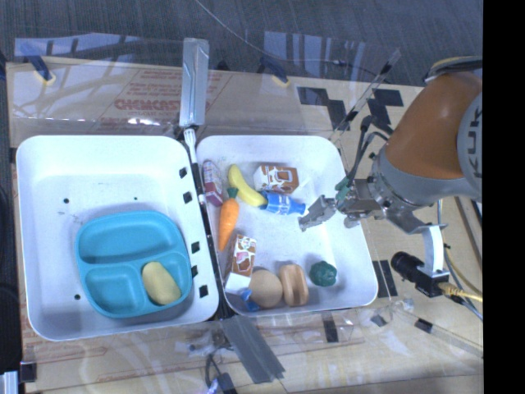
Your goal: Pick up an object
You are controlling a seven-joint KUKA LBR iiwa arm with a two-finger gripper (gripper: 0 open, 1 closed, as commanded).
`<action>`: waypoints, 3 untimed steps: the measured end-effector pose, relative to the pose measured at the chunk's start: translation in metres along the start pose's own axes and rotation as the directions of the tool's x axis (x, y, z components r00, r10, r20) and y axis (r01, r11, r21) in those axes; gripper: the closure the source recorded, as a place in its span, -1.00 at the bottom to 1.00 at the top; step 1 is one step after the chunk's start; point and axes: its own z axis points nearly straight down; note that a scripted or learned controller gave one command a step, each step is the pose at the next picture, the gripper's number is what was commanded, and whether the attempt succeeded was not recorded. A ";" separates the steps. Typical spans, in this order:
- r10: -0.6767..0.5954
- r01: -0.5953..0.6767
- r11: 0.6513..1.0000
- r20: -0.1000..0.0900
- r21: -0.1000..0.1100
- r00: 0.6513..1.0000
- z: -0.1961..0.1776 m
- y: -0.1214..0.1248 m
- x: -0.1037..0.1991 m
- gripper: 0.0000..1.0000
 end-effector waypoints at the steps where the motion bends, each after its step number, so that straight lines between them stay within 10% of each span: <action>1: -0.211 0.211 0.977 0.004 -0.005 0.977 -0.048 -0.011 -0.023 -1.00; 2: -0.240 0.240 0.971 -0.003 0.005 0.971 0.070 -0.012 -0.007 -1.00; 3: -0.506 0.506 0.862 0.006 -0.005 0.862 0.023 0.103 -0.010 -1.00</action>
